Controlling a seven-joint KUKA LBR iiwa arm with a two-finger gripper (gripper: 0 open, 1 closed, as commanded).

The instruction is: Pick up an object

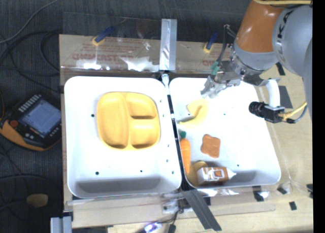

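Note:
My gripper (212,89) hangs over the back of the right bin (264,140), its fingers pointing down and left. Just below and left of it lies a pale yellow wedge (196,110), apart from the fingertips. A brown toast-like piece (210,145) rests near the bin's middle. An orange carrot (185,155) lies along the bin's left wall. A small brown and white carton (213,174) sits at the front edge. Nothing shows between the fingers.
The left bin (81,176) holds a yellow divided tray (128,119). A metal divider (168,44) stands at the back between the bins. A black camera fitting (264,109) projects from the arm over the right bin's right side. A pendant (35,120) lies left of the bench.

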